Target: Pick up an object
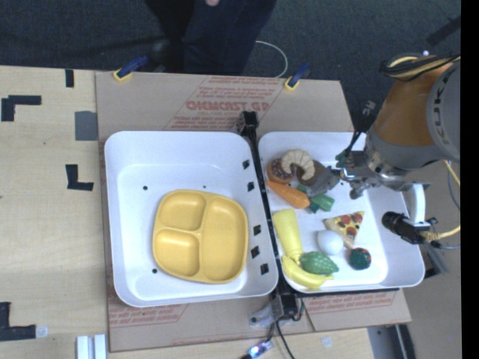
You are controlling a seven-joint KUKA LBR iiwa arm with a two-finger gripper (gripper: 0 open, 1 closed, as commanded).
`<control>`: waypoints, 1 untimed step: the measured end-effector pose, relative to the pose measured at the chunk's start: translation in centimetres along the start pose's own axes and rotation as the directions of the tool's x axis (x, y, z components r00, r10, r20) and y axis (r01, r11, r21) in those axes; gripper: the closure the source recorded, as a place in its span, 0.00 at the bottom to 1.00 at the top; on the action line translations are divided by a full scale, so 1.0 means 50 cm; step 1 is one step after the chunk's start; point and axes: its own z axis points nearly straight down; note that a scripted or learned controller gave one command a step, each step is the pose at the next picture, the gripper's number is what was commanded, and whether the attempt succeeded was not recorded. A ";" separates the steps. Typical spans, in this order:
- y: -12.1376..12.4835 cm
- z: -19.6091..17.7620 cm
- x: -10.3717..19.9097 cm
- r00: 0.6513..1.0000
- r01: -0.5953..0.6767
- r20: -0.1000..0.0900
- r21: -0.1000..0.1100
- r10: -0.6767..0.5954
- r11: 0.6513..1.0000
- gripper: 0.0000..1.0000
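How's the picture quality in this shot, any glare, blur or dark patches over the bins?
Camera view: lighting is soft and even, with mild glare on the yellow plate and slight washout on the white bin walls; the whole frame is a bit soft, and the gripper area near the croissant reads dark and murky.

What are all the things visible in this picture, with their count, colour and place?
bins: 2, white, side by side on the bench
divided plate: 1, yellow, in the left bin
croissant: 1, tan, right bin, far side
carrot: 1, orange, below the croissant
banana: 1, yellow, right bin, along its left wall
broccoli: 1, green, on the banana's near end
egg: 1, white, right bin
pizza slice: 1, yellow and red, right bin
gripper: 1, grey, low beside the croissant
arm: 1, grey and orange, from the right
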 end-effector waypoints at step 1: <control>-0.022 0.106 0.007 1.000 0.000 -0.001 0.002 0.000 1.000 0.00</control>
